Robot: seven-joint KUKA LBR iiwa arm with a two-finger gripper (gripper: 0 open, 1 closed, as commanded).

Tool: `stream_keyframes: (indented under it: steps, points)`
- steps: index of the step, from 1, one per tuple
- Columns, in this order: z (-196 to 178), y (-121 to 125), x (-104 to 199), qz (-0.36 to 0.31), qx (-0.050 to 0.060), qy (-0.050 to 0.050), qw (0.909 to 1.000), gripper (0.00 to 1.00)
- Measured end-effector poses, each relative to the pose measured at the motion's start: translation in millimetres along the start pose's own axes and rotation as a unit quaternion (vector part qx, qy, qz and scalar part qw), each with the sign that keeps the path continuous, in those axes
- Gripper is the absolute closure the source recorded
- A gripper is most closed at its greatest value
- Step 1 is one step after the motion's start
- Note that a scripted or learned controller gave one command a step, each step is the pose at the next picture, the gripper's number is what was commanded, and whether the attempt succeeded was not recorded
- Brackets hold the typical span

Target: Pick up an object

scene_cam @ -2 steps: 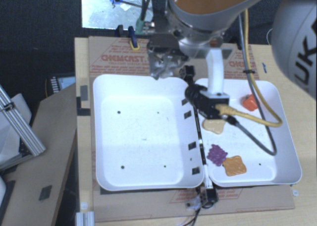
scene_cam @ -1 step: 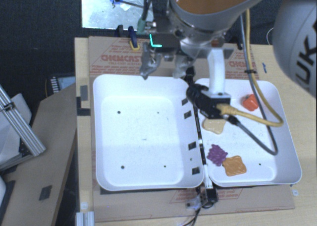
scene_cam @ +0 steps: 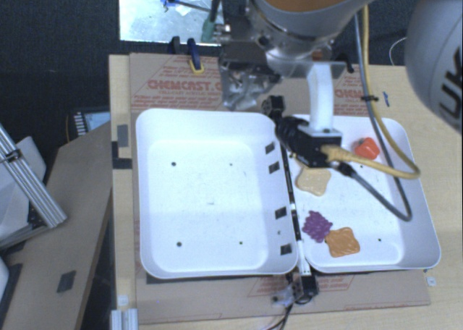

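**A:** Where's the arm sitting?

**B:** I'm seeing the gripper point(scene_cam: 242, 95) hanging over the cardboard point(scene_cam: 173, 82) behind the left bin point(scene_cam: 155, 176), near its back rim. Open or closed, I can't tell from this angle.

**A:** Targets?

**B:** All are lying in the right bin point(scene_cam: 391, 249). The red-orange piece point(scene_cam: 367, 149) is towards the back, and the tan piece point(scene_cam: 313, 180) is near the divider. The purple piece point(scene_cam: 316, 226) is just beside the toast-coloured piece point(scene_cam: 342, 242) at the front.

**A:** Step?

**B:** I'm reading it as approach, with no pick yet. The next move is calling for a shift across to the right bin, then a straight descent over one piece. I'm favouring the red-orange one, since it's sitting apart from the rest.
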State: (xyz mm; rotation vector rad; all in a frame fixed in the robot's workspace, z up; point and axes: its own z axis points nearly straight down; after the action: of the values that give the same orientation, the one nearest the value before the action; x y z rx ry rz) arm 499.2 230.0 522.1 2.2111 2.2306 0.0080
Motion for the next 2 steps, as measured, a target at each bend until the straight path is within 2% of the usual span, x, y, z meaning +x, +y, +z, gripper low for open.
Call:
stream_keyframes:
  steps: [1, 2]
  points:
    - [0.5, 0.0, 0.1, -0.001, 0.0, 0.0, 1.0, 0.0]
    - [-11.0, 0.2, 0.5, -0.003, -0.001, 0.001, 1.0, 1.0]
